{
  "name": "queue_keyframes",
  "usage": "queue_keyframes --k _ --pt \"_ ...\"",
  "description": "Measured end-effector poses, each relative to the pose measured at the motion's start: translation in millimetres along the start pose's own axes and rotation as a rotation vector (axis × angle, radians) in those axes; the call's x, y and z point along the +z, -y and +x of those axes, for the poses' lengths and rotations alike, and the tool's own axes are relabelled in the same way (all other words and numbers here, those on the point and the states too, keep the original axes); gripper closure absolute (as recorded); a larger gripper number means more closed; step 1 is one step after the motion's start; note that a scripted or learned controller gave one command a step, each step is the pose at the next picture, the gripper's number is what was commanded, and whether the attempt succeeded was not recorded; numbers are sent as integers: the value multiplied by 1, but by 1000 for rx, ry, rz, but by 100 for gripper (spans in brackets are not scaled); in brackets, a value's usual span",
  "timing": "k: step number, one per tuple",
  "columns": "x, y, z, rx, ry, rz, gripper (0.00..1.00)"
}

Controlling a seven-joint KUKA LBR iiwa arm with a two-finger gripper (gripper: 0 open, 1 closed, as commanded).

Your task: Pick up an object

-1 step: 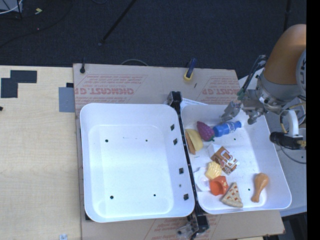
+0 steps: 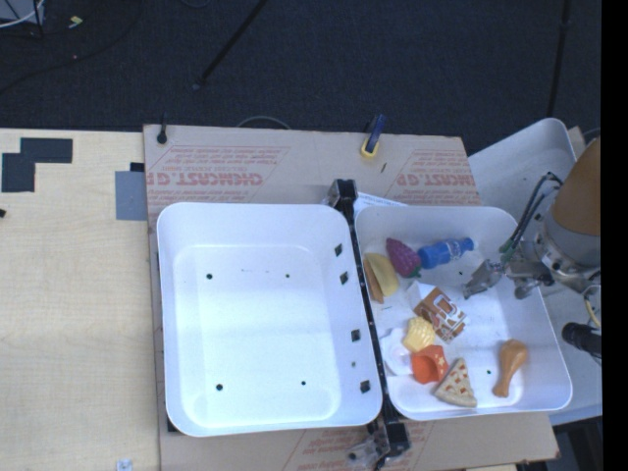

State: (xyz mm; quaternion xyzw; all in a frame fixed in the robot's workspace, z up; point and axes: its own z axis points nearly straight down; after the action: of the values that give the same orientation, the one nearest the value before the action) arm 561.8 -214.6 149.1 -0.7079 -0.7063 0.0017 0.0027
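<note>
Right bin (image 2: 559,386), toys beside pincer (image 2: 483,281)

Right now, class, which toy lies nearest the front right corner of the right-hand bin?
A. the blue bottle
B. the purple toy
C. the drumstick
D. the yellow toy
C: the drumstick lies in the right-hand bin closest to that corner, while the blue bottle sits toward the back.
</note>
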Motion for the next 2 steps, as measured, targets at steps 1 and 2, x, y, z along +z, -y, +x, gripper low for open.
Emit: queue_keyframes --k 1,2 --pt "52 42 82 -4 1 -17 0" --pt "55 -5 51 -5 3 -10 0"
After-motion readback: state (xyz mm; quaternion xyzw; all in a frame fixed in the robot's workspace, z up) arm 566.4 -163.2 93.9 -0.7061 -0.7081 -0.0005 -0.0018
